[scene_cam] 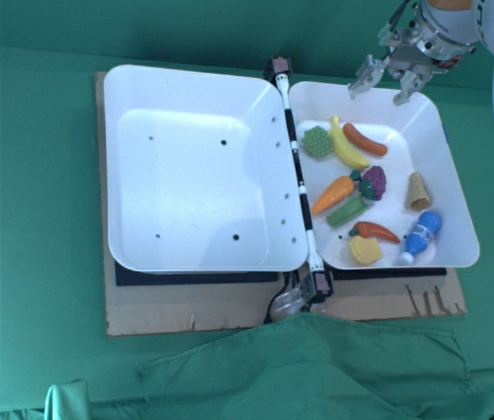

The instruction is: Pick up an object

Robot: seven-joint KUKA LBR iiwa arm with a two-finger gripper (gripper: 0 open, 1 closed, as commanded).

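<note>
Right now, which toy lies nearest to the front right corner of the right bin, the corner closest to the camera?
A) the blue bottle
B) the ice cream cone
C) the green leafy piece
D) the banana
A: the blue bottle lies by the front right corner of the right bin, while the banana, green leafy piece and ice cream cone sit farther back.

A flat brown cardboard sheet (pixel 185 318) is laid on a green cloth-covered bench (pixel 45 191); rumpled green fabric (pixel 316 366) is bunched just below the cardboard.
</note>
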